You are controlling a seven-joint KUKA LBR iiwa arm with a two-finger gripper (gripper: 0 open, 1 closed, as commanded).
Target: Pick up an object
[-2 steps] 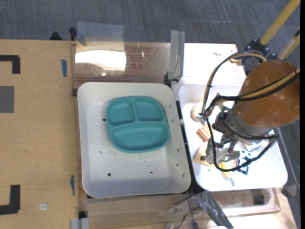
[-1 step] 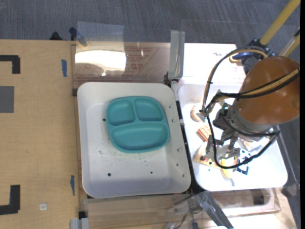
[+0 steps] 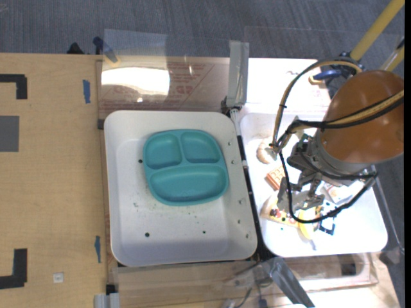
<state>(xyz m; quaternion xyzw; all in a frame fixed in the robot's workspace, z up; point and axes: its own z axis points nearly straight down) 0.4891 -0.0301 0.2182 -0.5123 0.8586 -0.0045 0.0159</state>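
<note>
Bench seen from above at a slant, with two shallow white bins side by side. The left bin point(image 3: 128, 236) holds a teal divided plate point(image 3: 186, 165) lying flat near its middle. The right bin point(image 3: 369, 236) holds a scatter of small objects: a pale rounded piece point(image 3: 264, 153) near the upper left, an orange-and-tan block point(image 3: 275, 178) just below it, a small colourful item point(image 3: 276, 213) lower still, and a yellow piece point(image 3: 307, 230) near the front. The grey arm with its orange band point(image 3: 366, 117) reaches in from the right and hangs over this bin, cables looped around the wrist. The gripper point(image 3: 307, 194) sits low among the clutter, but wires and the wrist body cover it, so it cannot be told how wide it stands or whether anything is caught in it. The nearest candidates, the orange-and-tan block and the colourful item, lie just to the gripper's left; the yellow piece lies just in front of it
</note>
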